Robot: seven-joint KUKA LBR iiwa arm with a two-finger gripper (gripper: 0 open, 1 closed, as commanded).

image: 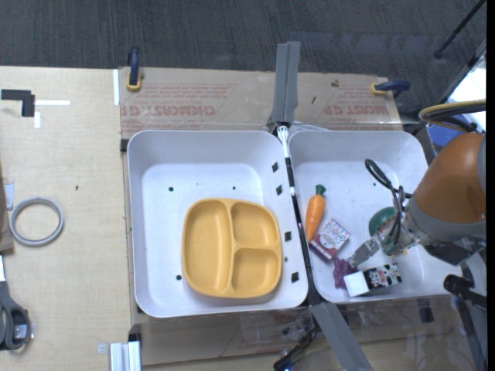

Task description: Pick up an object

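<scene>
In the right bin (348,149) lie an orange toy carrot (314,213) with a green top, a small red and white packet (332,236), and a purple item (340,271) near the front wall. A teal round object (380,222) sits partly hidden behind the wrist and its cable. My gripper (365,269) is low in the right bin's front part, right beside the purple item and just right of the packet. The arm's orange band (456,180) is above the bin's right side. Nothing visibly sits in the gripper.
The left bin (155,230) holds a yellow divided plate (231,247). On the wooden bench to the left lie a grey tape ring (35,221) and scissors (11,325). Cardboard (201,103) with clamps lies behind the bins.
</scene>
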